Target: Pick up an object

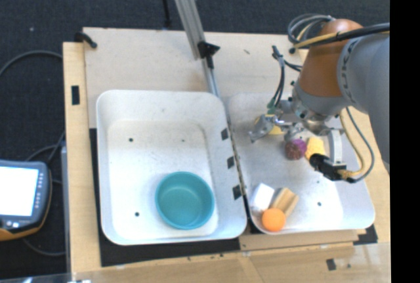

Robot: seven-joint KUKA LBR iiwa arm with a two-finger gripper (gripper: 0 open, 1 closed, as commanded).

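Observation:
My gripper (pixel 274 124) hangs below the orange-banded wrist (pixel 321 75) over the back half of the right bin (pixel 354 209). Just to its right and slightly nearer the front, a purple object (pixel 294 148) lies against a yellow object (pixel 315 144); I cannot tell whether the gripper touches either. At the bin's front left corner sit a white block (pixel 262 195), a tan block (pixel 284 199) and an orange ball (pixel 273 219), packed close together and well away from the gripper.
A teal bowl (pixel 185 200) stands in the front of the left bin (pixel 118 117). A slanted metal pole (pixel 190 9) rises behind the divide between the bins. Cables loop around the arm at the right bin's far side. A screen device (pixel 20 196) lies off the bench at left.

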